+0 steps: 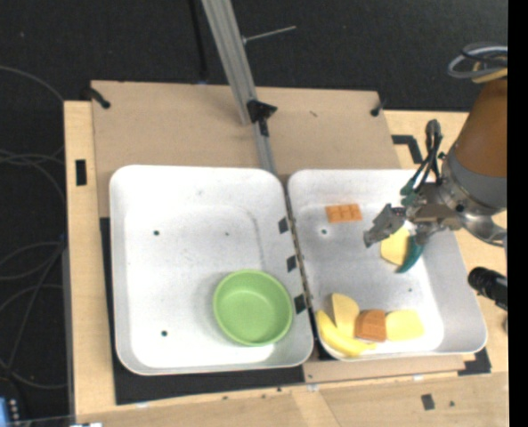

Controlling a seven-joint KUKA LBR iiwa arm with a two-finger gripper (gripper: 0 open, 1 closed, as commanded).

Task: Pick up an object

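Approach step: the end effector [395,240] is positioned, jaws spread and holding nothing, at a yellow object [393,250] near the right bin's [353,189] right edge; closure is required next.

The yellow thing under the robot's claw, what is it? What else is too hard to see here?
- Yellow object in the right bin: the gripper covers part of it, so its shape and any grasp are unclear.
- Front-corner pile: the brown block hides parts of the yellow pieces.
- Orange piece: too small to identify.
- Arm: cut off at the right.
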